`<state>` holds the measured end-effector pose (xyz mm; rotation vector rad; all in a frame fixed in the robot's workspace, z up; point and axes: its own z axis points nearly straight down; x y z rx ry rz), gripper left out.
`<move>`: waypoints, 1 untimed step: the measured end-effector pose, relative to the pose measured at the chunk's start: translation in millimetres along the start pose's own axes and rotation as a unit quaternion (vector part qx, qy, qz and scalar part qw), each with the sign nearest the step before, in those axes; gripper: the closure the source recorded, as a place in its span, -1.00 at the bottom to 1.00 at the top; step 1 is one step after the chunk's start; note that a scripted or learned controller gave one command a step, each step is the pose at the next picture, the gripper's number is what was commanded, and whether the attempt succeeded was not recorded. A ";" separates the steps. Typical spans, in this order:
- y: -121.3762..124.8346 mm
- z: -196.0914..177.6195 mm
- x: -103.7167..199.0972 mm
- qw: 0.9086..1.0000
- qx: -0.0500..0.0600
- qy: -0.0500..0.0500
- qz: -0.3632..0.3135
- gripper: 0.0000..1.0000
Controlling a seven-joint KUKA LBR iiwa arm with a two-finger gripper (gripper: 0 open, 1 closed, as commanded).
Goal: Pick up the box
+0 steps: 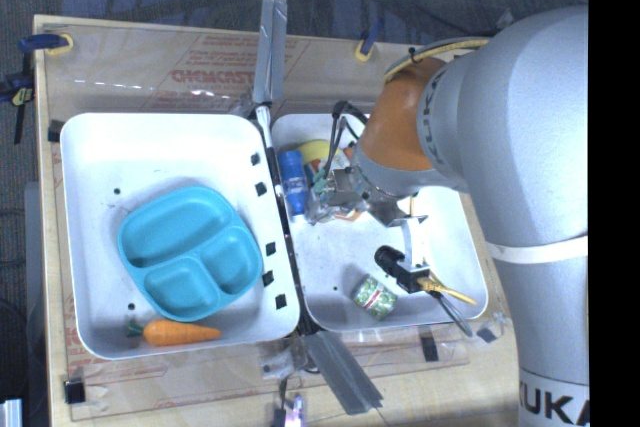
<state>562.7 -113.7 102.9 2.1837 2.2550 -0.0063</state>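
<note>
My gripper hangs over the right bin's far left corner; finger state I cannot tell. The blue box lies along the divider, likely light, stiff cardboard; I'd pinch its long sides.

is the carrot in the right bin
No, the carrot lies in the left bin, just below the blue tray.

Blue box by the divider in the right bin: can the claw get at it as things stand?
Probably yes. The claw sits low in the right bin right beside the blue box; nothing lies between, though the divider crowds its far side.
</note>
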 end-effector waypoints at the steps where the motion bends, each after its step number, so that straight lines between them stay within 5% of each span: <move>1: 7.0 -88.9 24.2 0.996 0.001 0.003 0.088 1.00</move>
